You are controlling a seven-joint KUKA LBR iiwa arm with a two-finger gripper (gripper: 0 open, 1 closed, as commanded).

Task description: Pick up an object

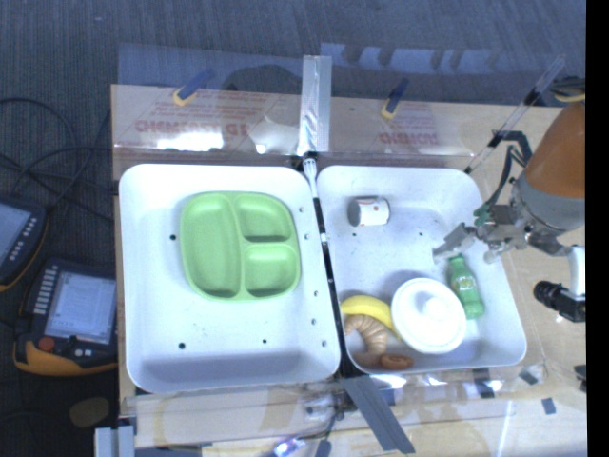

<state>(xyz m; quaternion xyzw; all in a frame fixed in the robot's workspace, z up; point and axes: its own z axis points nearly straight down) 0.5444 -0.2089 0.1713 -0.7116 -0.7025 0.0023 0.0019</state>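
- Left bin (152, 350): green divided plate (240, 244), lying flat near the middle.
- Right bin (419, 184): small grey-and-white cylinder (368, 211) on its side toward the far wall; white bowl (428, 314); yellow banana (366, 308) touching a brown pastry (373, 339) at the near wall.
- Green bottle (464, 285) lies just beside the bowl, on its right.
- Gripper (473, 238) sits at the bin's right side, right above the bottle's top (grip state: cannot tell).
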